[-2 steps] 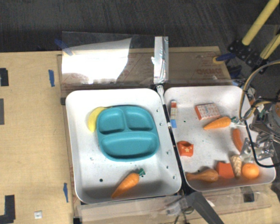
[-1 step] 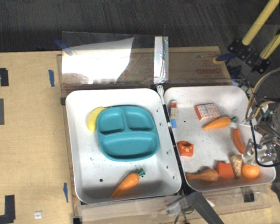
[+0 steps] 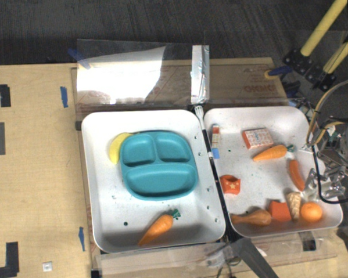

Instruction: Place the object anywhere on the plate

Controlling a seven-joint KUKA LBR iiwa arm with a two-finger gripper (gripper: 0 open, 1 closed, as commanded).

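Teal plate [image 3: 158, 164] sitting in left bin [image 3: 102, 215], compartments bare, waiting for load. Carrot [image 3: 159, 224] lying just below it on bin floor, likely task's object, not yet placed. Claw [image 3: 330, 177] hovering at right bin's [image 3: 234, 123] far edge; open or closed, cannot tell.

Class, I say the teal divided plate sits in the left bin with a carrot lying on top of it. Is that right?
Not quite. In the camera view the teal divided plate does sit in the left bin, but the carrot lies on the bin floor in front of the plate, apart from it, not on top.
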